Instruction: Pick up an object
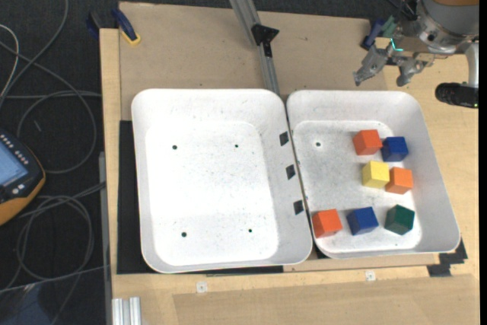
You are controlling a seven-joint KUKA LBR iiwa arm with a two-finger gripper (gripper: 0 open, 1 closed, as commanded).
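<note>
My gripper (386, 71) hangs above the back edge of the right bin (434, 164), its two fingers spread open with nothing between them. Inside that bin lie several small blocks: an orange block (367, 141) beside a blue block (394, 148) near the back, a yellow block (374, 173) touching another orange block (400, 179) in the middle, and along the front an orange block (327, 221), a blue block (362, 220) and a dark green block (399, 219). All blocks rest on the bin floor, well below and in front of the gripper.
The left bin (209, 179) sits beside the right one, sharing a middle rim with black clips (290, 171). A slanted metal bar (243, 7) crosses the back of the bench. Cables and a handheld device (15, 171) lie off the bench at left.
</note>
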